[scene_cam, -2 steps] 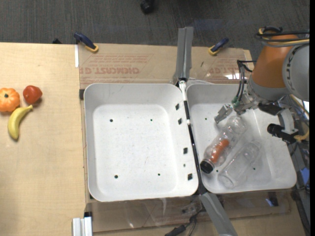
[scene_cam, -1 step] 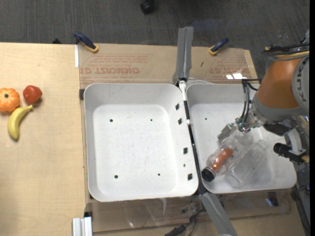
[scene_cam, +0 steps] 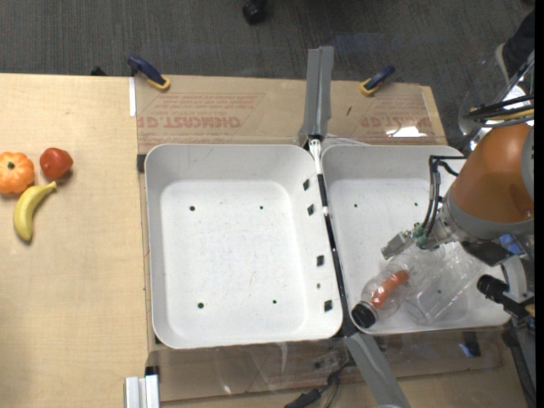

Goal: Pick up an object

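At the lower right of the frame, in the right bin [scene_cam: 374,164], a clear plastic bottle [scene_cam: 421,286] with a black cap lies on its side, the claw [scene_cam: 406,243] hovering just above it, its state impossible to tell, while the bench [scene_cam: 68,313] carries fruit at far left.

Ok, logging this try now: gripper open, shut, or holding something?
Gripper: cannot be told; it sits low in the right bin by the clear plastic bottle.
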Controlling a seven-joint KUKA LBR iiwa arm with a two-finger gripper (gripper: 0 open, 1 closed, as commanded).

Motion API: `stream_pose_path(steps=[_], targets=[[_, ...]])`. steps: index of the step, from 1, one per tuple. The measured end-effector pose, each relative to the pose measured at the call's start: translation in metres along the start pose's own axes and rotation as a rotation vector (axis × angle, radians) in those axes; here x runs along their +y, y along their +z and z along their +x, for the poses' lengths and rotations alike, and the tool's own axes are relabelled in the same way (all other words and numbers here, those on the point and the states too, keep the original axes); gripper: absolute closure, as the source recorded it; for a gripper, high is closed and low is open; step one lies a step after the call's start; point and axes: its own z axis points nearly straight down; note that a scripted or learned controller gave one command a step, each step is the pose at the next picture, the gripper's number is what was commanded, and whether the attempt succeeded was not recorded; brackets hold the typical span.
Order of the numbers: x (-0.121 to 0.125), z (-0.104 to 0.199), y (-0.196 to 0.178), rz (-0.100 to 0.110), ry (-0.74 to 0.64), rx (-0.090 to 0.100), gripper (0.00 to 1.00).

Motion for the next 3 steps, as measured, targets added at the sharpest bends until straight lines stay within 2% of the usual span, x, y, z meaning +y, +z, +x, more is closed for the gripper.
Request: stream_pose_path(steps=[1, 2, 3], targets=[[-0.034, 0.007, 0.012, 0.046, -0.06, 0.042, 0.0], [-0.042, -0.031, -0.007, 0.051, 0.031, 0.074, 0.0], [-0.037, -0.003, 0.013, 0.045, -0.153, 0.047, 0.0]])
